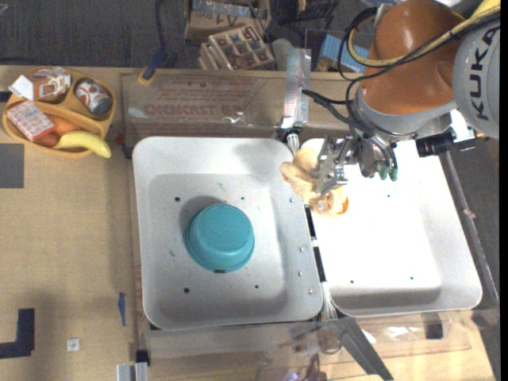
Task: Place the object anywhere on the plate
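Fingers (pixel 332 175) grip a pale yellow object (pixel 305 175) beside the teal plate (pixel 221 237).

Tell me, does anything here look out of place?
Yes: a pale, crumpled object straddles the wall between the two white bins, just under the end effector. The teal plate in the left bin lies upside down.

You see the gripper (pixel 340 167) over the right bin (pixel 413 252), at a pale crumpled object (pixel 308 178); the teal plate (pixel 221 236) lies in the left bin (pixel 159 173)
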